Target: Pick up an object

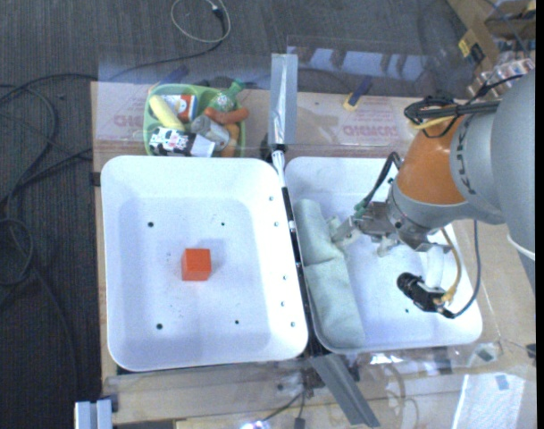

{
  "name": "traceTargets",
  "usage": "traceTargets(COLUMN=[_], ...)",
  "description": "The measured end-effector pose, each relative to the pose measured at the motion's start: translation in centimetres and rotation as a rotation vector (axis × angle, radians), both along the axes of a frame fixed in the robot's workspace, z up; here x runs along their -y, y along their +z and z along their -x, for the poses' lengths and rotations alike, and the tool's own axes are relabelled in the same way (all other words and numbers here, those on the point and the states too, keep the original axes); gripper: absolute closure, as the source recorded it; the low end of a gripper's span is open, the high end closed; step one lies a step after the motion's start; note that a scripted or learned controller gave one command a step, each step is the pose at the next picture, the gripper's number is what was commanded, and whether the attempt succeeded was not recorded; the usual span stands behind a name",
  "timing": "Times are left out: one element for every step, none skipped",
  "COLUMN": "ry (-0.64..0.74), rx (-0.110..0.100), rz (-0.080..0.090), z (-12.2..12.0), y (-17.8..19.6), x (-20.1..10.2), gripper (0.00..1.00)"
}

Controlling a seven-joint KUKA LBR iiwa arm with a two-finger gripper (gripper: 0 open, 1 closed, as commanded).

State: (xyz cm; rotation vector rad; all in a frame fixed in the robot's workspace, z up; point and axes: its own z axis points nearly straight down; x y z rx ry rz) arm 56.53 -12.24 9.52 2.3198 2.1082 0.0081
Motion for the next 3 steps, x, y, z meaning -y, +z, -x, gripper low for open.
traceTargets(ry=[-0.206,-0.128,-0.032], rx=[-0.010,-0.010,-0.012], rz=[0.000,0.001,-0.003], z=[0.9,0.9,8.2], y=[9.1,20.7,8.8], x=[4.5,7.4,7.7], gripper=[0.00,0.00,0.00])
